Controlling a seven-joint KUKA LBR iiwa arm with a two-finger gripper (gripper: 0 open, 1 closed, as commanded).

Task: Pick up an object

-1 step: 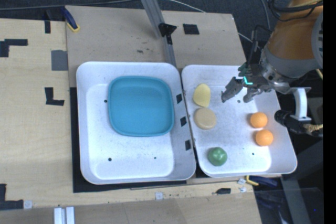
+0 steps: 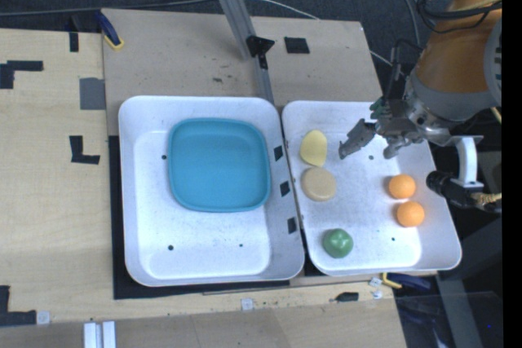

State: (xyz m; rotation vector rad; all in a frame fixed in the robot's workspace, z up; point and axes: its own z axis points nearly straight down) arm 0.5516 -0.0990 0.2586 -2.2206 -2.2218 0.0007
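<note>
right bin [image 2: 424, 253] | yellow piece [image 2: 313, 147] 10 o'clock | beige round [image 2: 318, 183] just below | green ball [image 2: 336, 242] 7 o'clock | two orange balls [image 2: 401, 187] [image 2: 409, 213] 3 o'clock

End effector [image 2: 373, 144] above right bin [image 2: 432, 253]

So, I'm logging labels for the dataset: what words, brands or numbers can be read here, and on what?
None can be read: the blue plate, both white bins, the arm and the black tape marks on the bench carry no legible text.
</note>
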